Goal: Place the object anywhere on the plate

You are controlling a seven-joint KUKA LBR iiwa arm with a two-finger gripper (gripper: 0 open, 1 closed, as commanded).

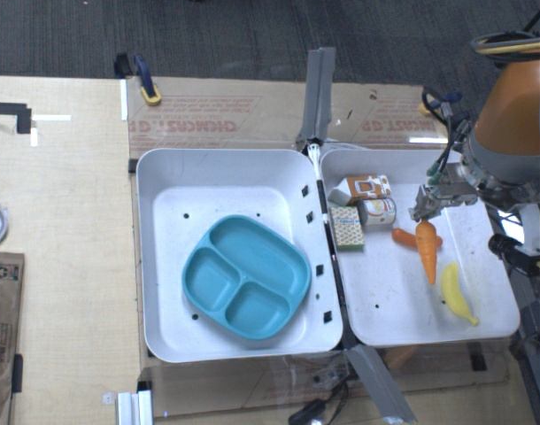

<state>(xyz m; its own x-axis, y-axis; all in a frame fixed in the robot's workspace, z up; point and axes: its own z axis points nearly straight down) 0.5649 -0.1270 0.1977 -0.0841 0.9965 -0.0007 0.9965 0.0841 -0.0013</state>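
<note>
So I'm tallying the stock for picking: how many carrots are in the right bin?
2. One carrot lies near the bin's middle, just under the gripper. A smaller carrot lies against its left side. The arm covers part of the right bin, so another may be hidden.

Light is bright and even, falling from above with no strong single source. The white bins point(155, 237) at centre and right are the brightest areas, close to washed out, with only soft, short shadows along their inner walls. The blue plate point(245, 277) shows faint sheen on its rims. The carpet across the top of the frame is dark and grainy. Detail is slightly soft overall; the arm point(511, 113) at upper right is blurred at its edges.
</note>
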